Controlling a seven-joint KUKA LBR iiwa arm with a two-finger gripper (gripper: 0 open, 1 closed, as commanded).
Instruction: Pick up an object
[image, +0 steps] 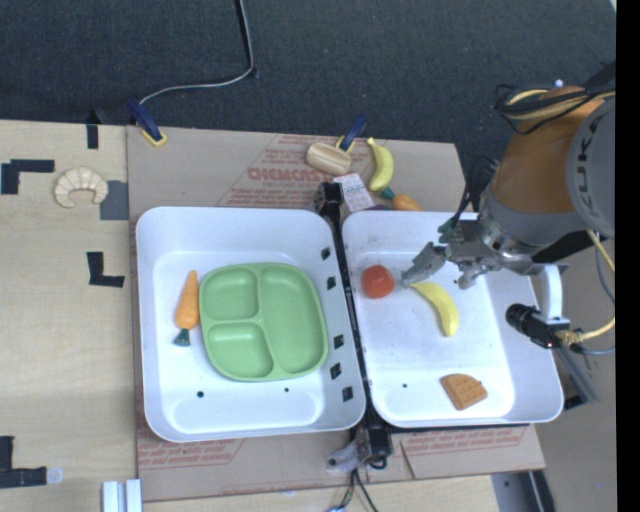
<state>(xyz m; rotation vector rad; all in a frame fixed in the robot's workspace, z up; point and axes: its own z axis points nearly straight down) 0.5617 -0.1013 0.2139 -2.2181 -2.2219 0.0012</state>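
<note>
In the right bin (520, 385) lie a red tomato (377, 282), a yellow banana (440, 306) and a brown waffle-like cracker (463, 390). My gripper (445, 268) hangs over the upper part of this bin, just above the banana's top end. Its two dark fingers (424, 263) are spread apart, one toward the tomato and one to the right. Nothing is between them. The orange-banded wrist rises to the upper right.
The left bin (160, 330) holds a green divided plate (264, 321) and an orange carrot (187, 301). Behind the bins lie a bread roll (328, 157), a second banana (380, 165) and a small packet (351, 189). A croissant (81, 186) sits far left.
</note>
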